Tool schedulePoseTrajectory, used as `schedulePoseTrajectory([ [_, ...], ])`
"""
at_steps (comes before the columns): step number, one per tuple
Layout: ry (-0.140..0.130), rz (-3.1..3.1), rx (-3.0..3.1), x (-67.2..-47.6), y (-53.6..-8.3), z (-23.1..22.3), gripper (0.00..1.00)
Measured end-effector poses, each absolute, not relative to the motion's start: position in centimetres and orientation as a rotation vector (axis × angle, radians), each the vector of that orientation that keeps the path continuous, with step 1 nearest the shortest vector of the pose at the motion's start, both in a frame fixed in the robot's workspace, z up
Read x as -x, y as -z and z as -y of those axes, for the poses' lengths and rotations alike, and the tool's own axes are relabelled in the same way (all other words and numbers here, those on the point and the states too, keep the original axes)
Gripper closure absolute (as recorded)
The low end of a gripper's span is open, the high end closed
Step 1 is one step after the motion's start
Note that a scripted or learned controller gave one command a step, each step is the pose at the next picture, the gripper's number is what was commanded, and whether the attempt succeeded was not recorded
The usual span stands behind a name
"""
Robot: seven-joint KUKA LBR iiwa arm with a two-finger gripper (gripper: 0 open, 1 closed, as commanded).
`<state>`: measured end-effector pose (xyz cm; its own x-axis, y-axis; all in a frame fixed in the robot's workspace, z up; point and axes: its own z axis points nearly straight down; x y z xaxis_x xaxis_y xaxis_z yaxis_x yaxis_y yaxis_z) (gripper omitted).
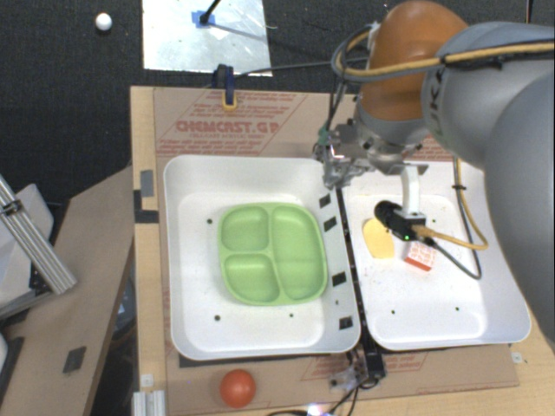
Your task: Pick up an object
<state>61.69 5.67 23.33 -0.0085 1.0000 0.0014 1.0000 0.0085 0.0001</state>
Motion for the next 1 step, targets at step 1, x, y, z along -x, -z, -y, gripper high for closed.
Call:
schedulePoseTrajectory([
  [1, 0.004, 2.231, 2.214, -62.49, -23.05, -10.06, 1.00],
])
